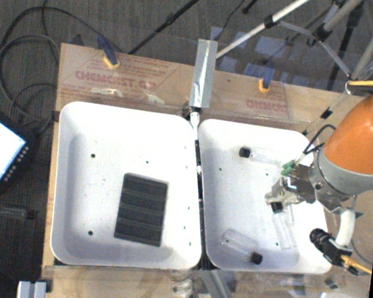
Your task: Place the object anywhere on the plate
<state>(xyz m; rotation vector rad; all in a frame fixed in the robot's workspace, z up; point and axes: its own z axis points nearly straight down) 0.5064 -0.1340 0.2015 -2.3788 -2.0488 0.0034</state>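
A dark ridged rectangular plate [142, 208] lies flat in the left bin [80, 131]. Clear tubes with black caps lie in the right bin [223, 184]: one near the back [255, 154], one near the front [241, 244]. A third clear tube [285, 229] lies just in front of my gripper [279, 199]. The gripper hangs over the right side of the right bin, far to the right of the plate. Nothing shows clearly between its fingers.
The grey arm with its orange band [358, 137] comes in over the right bin's right edge. A ridge [197, 180] where the two bin rims meet separates plate and tubes. A black connector [324, 243] hangs by the bin's right rim.
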